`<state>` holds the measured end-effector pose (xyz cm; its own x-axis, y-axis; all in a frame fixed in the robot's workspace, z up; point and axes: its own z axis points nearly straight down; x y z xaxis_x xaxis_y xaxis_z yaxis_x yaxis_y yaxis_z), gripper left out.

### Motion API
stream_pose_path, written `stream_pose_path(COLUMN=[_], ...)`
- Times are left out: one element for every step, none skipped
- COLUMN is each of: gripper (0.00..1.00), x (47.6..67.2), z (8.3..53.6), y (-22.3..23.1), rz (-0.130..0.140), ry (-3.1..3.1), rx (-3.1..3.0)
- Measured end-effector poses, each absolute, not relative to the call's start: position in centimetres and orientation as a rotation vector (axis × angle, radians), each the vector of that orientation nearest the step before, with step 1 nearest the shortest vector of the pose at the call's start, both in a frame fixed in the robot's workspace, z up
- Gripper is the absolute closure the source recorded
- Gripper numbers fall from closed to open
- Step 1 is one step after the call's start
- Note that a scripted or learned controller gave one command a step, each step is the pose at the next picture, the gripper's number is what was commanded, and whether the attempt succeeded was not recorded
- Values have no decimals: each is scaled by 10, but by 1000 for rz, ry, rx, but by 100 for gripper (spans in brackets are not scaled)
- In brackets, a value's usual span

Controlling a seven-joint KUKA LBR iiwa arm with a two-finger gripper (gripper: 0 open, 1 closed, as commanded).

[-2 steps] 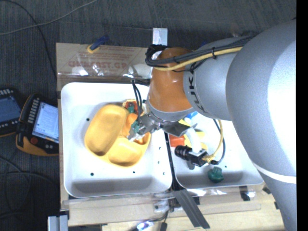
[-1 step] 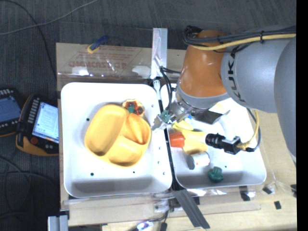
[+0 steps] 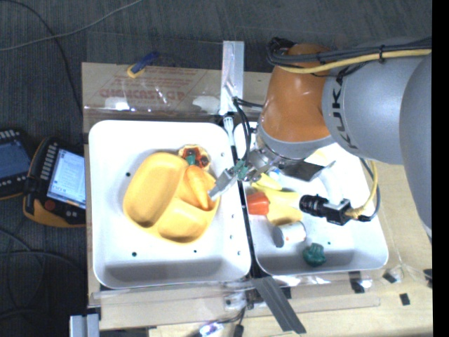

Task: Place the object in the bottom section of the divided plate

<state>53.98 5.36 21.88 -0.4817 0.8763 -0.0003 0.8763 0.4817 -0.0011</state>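
**Gripper over the yellow plate's right edge**

I see my gripper [image 3: 223, 182] reaching over the divider into the left bin [image 3: 105, 258], its tip at the yellow divided plate [image 3: 165, 195]. Whether it grips anything, I cannot tell. A small multicoloured object [image 3: 194, 156] sits at the plate's top edge.

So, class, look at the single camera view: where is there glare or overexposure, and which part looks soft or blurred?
Camera view: the white bins are bright, nearly washed out on the floors; the yellow divided plate carries soft sheen; the gripper looks slightly blurred; the carpet stays dim.
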Motion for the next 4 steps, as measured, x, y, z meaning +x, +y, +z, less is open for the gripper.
stream_pose_path(gripper=[0, 0, 0, 0], x=[526, 530, 503, 540], z=[192, 183, 235, 328], y=[60, 75, 71, 82], rz=[2, 6, 3, 4], ry=[-2621, -2686, -2643, -2486], rx=[-1727, -1625, -1696, -1925])
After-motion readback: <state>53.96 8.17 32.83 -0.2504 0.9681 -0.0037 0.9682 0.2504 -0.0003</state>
